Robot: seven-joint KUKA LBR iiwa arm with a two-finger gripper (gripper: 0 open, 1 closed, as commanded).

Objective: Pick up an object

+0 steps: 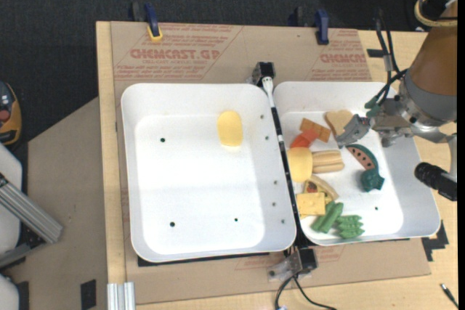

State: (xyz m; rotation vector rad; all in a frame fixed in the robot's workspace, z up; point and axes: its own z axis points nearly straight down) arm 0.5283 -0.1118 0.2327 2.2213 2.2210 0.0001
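Plainly, the likeliest target is the watermelon slice (359, 155), a small toy wedge lying flat in the right bin (407, 218), just below the pincer (354, 131). It looks like light, stiff plastic with a smooth skin, so it may slip; a hold across its narrow width, rind to flesh edge, seems safest. Whether the pincer's tips are apart or together I cannot tell, since they blur into one grey shape, and nothing is seen between them.

That right bin is crowded: an orange block (314, 131), a tan bread piece (338, 120), a yellow cylinder (300, 162) touching a pale roll (326, 161), a cheese wedge (311, 204), green beans (339, 220) and a teal piece (372, 180). By contrast, the left bin (145, 112) holds a single yellow lemon (230, 129), well apart from everything. Both bins sit on the desk (109, 69).
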